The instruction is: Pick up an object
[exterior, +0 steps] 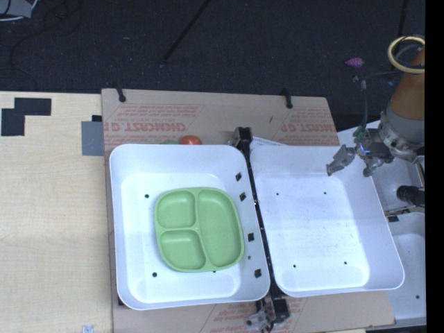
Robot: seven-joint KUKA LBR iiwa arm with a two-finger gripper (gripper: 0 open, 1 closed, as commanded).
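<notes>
Two white bins sit side by side mid-frame on a brown cardboard sheet (208, 120), and in the left bin (132, 179) lies a green divided plate (199, 228), three compartments, flat on the floor, a touch right of the bin's centre. Nothing touches it. Just past the left bin's top rim, a small red-orange round object (190, 141) peeks over, with a sliver of green beside it; too hidden to name.

Over at the right edge of the frame, the arm (409, 96) comes in, its orange band showing high up. The gripper (355, 157) hangs at the upper right corner of the right bin (326, 255), around the rim there, well apart from the plate. How wide the claw stands I cannot tell from this angle, and nothing shows in it.

Left of the cardboard runs pale wood bench (48, 220), with dark floor across the top.
</notes>
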